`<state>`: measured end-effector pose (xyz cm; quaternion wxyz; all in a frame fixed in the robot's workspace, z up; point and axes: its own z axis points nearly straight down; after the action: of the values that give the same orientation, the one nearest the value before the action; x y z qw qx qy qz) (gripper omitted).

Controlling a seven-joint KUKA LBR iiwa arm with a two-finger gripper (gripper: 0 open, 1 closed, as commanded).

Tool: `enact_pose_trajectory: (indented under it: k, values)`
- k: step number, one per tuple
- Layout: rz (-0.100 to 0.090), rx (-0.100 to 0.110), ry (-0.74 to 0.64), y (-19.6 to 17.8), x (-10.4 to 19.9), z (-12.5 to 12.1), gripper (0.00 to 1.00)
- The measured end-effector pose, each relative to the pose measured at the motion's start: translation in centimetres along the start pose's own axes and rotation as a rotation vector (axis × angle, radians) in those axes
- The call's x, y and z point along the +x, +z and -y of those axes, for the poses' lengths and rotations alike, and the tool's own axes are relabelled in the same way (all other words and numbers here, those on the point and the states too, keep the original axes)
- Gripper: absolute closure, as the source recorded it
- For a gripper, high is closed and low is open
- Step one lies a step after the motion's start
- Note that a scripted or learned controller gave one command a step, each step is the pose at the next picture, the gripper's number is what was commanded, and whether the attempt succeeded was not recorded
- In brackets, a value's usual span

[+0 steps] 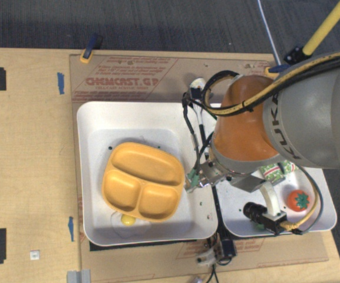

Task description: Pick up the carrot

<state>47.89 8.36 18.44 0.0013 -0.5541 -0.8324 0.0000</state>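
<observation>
My gripper (194, 179) hangs low over the rim between the two bins, at the right edge of the left bin (93, 158). It is close to the right side of a yellow divided plate (141, 181) that lies upside down in that bin. The grey arm and its orange band (246, 128) cover most of the right bin (326, 220), hiding what lies beneath.
A small yellow item (127, 220) peeks out under the plate's front edge. In the right bin sit a red tomato with a green top (297, 200) and a green, white and red packet (276, 171). Cardboard surrounds both bins.
</observation>
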Motion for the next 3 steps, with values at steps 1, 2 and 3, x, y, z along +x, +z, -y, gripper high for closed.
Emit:
enact_pose_trajectory:
  k: [1,2,3]
  values:
    - [0.004,-0.013,-0.218,7.1,1.7,-4.8,1.0]
    - [0.025,-0.04,-0.484,7.8,2.0,-3.8,1.0]
    - [0.004,-0.004,-0.335,-5.3,0.3,-4.5,1.0]
